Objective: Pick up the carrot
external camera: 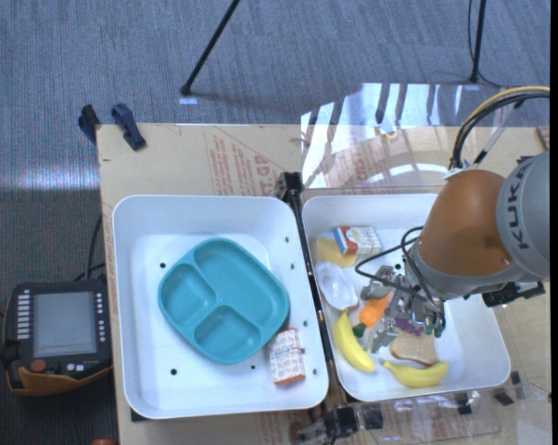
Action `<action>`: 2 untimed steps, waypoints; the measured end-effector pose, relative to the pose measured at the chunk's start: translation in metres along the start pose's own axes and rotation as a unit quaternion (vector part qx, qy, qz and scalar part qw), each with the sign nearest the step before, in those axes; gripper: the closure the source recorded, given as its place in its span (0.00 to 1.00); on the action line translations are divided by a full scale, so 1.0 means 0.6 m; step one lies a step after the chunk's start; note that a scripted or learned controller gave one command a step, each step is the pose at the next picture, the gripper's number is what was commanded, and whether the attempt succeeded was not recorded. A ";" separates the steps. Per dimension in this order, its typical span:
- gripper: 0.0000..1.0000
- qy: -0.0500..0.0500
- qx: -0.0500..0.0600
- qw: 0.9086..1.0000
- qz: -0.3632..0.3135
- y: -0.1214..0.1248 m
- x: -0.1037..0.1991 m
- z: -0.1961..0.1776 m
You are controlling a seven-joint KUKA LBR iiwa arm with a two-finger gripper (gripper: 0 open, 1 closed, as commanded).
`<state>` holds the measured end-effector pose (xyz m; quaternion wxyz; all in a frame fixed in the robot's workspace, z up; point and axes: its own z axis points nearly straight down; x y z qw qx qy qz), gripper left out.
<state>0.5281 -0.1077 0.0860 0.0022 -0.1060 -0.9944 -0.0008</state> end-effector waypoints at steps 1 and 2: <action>1.00 -0.001 -0.001 1.000 -0.003 0.004 -0.002 -0.017; 1.00 -0.006 -0.003 0.999 0.033 0.146 0.076 -0.174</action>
